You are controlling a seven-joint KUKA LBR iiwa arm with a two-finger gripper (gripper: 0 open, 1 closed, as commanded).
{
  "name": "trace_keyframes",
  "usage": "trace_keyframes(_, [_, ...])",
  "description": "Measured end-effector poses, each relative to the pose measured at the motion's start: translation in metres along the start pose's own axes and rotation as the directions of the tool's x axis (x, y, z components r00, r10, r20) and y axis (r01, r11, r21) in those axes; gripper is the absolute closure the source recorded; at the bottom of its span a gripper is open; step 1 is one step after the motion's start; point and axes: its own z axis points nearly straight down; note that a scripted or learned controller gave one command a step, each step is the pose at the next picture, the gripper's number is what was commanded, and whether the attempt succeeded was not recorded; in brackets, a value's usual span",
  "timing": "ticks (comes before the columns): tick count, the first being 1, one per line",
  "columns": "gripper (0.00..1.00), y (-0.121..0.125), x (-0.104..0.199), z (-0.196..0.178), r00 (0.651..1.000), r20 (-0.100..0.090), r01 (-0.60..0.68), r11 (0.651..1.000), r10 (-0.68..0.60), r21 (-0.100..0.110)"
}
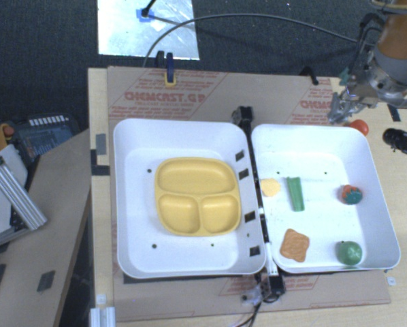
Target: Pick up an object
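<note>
The right bin [326, 142] holds a pale yellow piece [270, 187], a green stick [295, 193], a red and teal round item [350, 195], an orange-brown slab [295, 244] and a green ball [349, 253]. A small red-orange object [359, 126] lies at the bin's back right corner. My gripper [339, 110] hangs above the back rim of the right bin, just left of that red-orange object and far from the other items. Nothing is visibly held.
The left bin [132, 155] carries a yellow three-compartment tray [195, 196]. A black clip [244, 114] sits where the two bins meet at the back. Cables run across the dark floor behind the bench, and a foil sheet [145, 19] lies there.
</note>
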Motion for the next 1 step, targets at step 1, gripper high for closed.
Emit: trace_keyframes(1, [1.00,-0.0131,0.0496,0.0029,1.000,-0.002,0.003,1.000,-0.003,0.003])
